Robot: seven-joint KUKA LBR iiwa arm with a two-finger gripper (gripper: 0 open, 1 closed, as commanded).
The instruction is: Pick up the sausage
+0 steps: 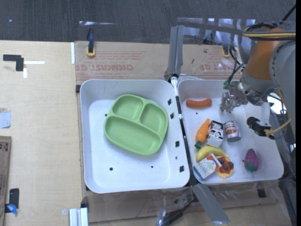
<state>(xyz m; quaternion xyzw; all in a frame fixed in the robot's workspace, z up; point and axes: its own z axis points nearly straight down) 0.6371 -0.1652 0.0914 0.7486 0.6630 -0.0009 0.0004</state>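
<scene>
The sausage [199, 103] is a small orange-red link lying flat near the back left of the right bin [268, 173]. My gripper [227, 107] hangs over the back of that bin, a short way to the right of the sausage and apart from it. Nothing shows between its fingers. The arm comes in from the upper right, its orange band above the wrist.
In the right bin lie a carrot [203, 130], a small milk carton [216, 134], a tin can [231, 131], a banana [210, 152], a pizza slice [224, 166], a white packet [205, 169] and a purple fruit [252, 159]. The left bin [94, 173] holds a green divided plate [136, 124].
</scene>
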